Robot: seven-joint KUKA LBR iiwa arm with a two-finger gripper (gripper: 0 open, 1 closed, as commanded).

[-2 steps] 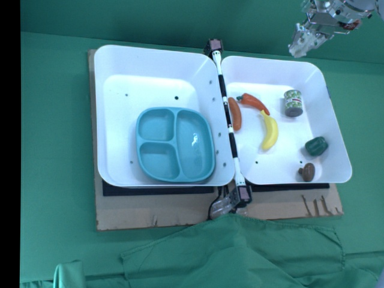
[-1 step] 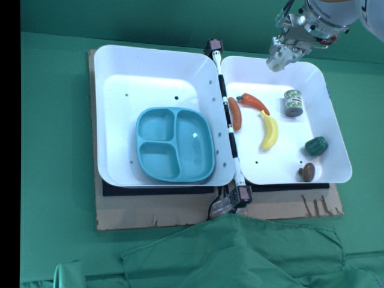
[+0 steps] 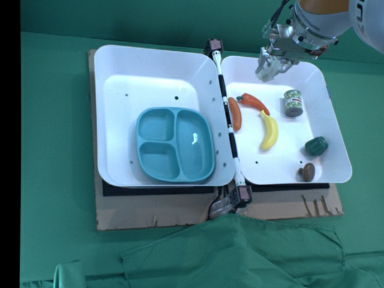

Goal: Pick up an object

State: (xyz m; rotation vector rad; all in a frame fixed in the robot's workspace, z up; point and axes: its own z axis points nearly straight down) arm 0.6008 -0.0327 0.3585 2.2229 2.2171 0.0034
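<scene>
Grey metal fingers (image 3: 264, 69) are seen hanging over the far edge of the right bin (image 3: 336, 155), but whether they are parted or closed cannot be told at this angle; nothing is seen between them. The gripper (image 3: 267, 72) is carried below a wrist with an orange band, and the arm (image 3: 318, 8) is brought in from the bench's far right corner. Nearest the fingers, toward the bin's middle, a red chilli pepper (image 3: 254, 101) is laid at a slant, with an orange carrot (image 3: 234, 113) just beside it against the bin's left wall. A yellow banana (image 3: 269, 131) is placed near the bin's centre. A small labelled jar (image 3: 293, 102) is set on its side toward the right wall, a dark green bell pepper (image 3: 315, 146) nearer the front right corner, and a brown rounded piece (image 3: 308, 171) close to the front edge. In the left bin (image 3: 114, 71) a teal divided plate (image 3: 174, 144) is held, with nothing on it. The step in hand is judged to be the approach, with no object yet chosen or grasped. A descent over one item is called for next, the chilli pepper being closest, with the fingers set across its narrow width.
</scene>
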